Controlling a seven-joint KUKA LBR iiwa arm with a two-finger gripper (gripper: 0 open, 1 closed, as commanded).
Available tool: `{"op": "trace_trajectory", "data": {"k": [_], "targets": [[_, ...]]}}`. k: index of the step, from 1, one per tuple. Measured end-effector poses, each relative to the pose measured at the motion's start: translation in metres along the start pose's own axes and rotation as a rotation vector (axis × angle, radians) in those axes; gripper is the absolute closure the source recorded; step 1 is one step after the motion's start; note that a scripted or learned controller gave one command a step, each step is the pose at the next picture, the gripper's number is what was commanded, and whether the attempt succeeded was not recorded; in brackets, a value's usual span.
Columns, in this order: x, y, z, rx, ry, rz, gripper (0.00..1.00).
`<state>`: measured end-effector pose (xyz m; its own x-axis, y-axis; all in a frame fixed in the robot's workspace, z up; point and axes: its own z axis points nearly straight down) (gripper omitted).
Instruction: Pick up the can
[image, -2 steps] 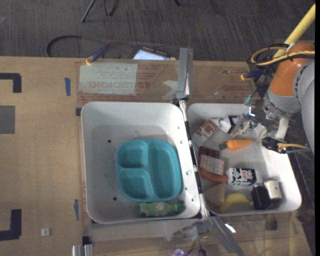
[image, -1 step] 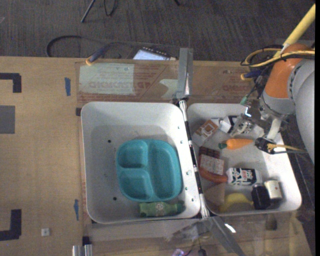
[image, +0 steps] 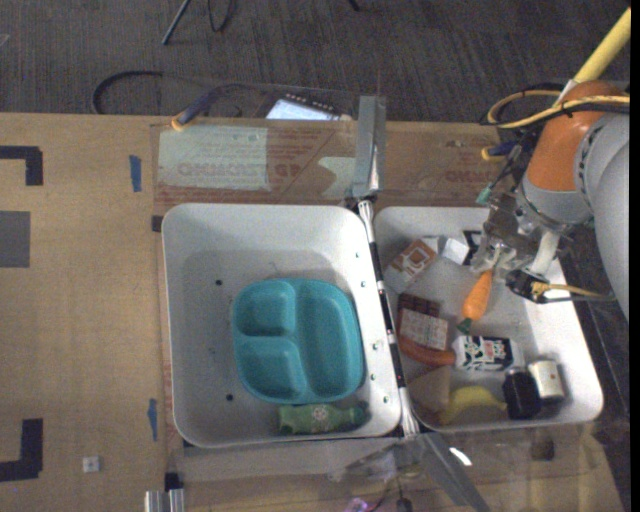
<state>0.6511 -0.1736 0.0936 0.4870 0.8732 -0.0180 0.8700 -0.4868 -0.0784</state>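
Robot lab: taped bench (image: 70, 330), twin bins (image: 200, 240)

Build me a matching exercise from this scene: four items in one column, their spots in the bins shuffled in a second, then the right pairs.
Items:
1. teal divided plate
2. green packet
3. can
4. banana

Places:
A. right bin, near right corner
B. left bin, along the near wall
C. left bin, middle
D. right bin, near wall, left of the can

Pairs: 1-C, 2-B, 3-A, 4-D
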Motion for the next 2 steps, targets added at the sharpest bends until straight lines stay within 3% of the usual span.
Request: {"op": "trace_trajectory", "data": {"k": [1, 2], "targets": [[-0.0044, -0.0034, 0.0041, 0.021, -0.008, 0.003, 0.0], [-0.0026, -0.0022, -0.0039, 0.013, -0.006, 0.002, 1.0]]}}
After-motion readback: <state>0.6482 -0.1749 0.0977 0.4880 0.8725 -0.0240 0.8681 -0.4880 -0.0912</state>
